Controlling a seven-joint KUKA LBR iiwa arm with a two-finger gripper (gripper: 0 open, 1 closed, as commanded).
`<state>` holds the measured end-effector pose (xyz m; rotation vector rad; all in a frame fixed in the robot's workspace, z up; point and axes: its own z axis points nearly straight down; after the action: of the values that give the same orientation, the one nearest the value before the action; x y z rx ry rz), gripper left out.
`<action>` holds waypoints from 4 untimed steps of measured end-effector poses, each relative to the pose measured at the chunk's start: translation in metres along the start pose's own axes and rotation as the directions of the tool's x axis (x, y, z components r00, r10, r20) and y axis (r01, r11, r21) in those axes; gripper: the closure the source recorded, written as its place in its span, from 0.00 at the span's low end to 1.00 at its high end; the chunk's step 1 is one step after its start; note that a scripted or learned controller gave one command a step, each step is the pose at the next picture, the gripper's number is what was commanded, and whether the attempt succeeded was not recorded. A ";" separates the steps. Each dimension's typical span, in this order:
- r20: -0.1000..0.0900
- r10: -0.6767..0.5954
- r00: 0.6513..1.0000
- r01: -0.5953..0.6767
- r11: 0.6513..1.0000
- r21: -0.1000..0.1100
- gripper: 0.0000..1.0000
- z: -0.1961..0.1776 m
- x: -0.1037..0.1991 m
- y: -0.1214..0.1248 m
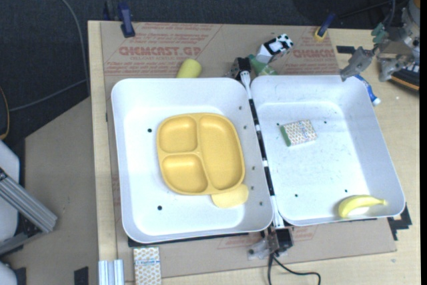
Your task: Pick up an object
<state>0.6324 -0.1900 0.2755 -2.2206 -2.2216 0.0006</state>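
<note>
The bench [100, 143] carries two white bins. The left bin [133, 143] holds a yellow divided plate [199, 153]. The right bin [347, 163] holds a sponge [298, 133] at centre and a banana [360, 205] at its near right corner. The gripper [360, 63] sits beyond the far right corner; finger state cannot be determined.

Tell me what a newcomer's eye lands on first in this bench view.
The yellow divided plate in the middle of the left bin stands out first, bright against the white. Next comes the banana in the near right corner of the right bin, with a small green-edged sponge lying apart from it toward the bin's middle. The robot's hand is at the upper right, beyond the right bin's far corner.
</note>
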 end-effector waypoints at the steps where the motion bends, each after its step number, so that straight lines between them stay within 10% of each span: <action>1: -0.001 -0.001 1.000 0.001 1.000 0.001 0.00 0.069 0.035 -0.024; 2: -0.001 0.000 1.000 0.000 1.000 0.003 0.00 0.170 0.070 -0.014; 3: -0.001 0.001 1.000 -0.001 1.000 0.003 0.00 0.191 0.072 -0.025; 4: -0.001 0.001 1.000 -0.001 1.000 0.001 1.00 0.181 0.072 -0.025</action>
<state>0.6077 -0.1177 0.0947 -2.2206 -2.2196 0.0001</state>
